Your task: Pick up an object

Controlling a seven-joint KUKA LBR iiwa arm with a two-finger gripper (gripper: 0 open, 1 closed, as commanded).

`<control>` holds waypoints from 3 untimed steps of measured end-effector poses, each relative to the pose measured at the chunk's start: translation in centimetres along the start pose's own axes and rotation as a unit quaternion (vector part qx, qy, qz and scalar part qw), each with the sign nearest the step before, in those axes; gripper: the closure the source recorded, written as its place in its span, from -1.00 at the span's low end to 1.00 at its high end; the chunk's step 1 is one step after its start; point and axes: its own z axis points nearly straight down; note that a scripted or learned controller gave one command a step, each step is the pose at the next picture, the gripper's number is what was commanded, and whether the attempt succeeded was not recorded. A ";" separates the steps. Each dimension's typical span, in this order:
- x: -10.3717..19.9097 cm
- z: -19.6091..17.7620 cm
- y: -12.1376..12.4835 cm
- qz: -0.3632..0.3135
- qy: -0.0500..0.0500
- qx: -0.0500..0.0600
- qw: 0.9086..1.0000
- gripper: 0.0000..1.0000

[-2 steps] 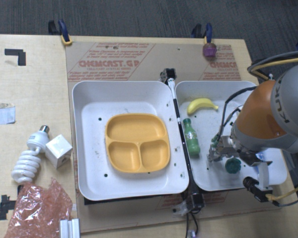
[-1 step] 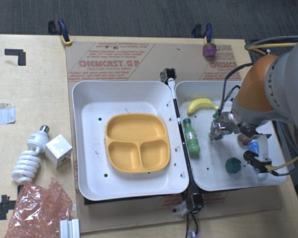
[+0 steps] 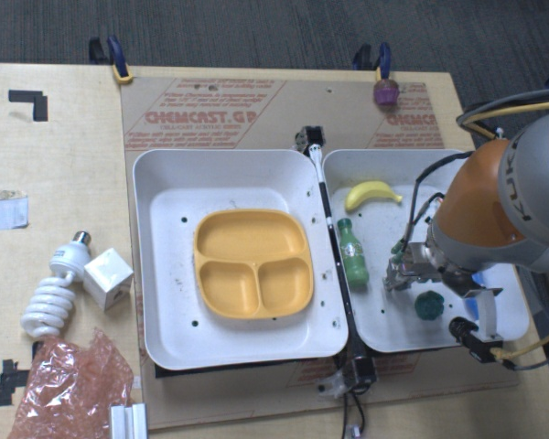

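Camera view: pincer (image 3: 401, 275) low in right bin (image 3: 384, 332), hanging between green bottle (image 3: 352, 253) and dark green round object (image 3: 429, 305). Finger state cannot tell; nothing visibly gripped. Banana (image 3: 372, 193) well behind. Yellow divided plate (image 3: 253, 262) sits in left bin (image 3: 165, 245). Likely lining up for nearby pick.

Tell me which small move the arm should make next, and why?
Probably lower the claw a little onto the dark green round object just to its right, or shift towards the green bottle. Nothing shows between its fingers, and both lie close in the right bin.
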 end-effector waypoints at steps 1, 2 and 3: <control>-0.1 -1.0 0.1 0.000 -0.001 -0.001 1.000 1.00; -0.5 -5.1 6.3 -0.002 -0.001 0.000 1.000 1.00; -0.5 -5.1 6.3 -0.002 -0.001 0.000 1.000 -1.00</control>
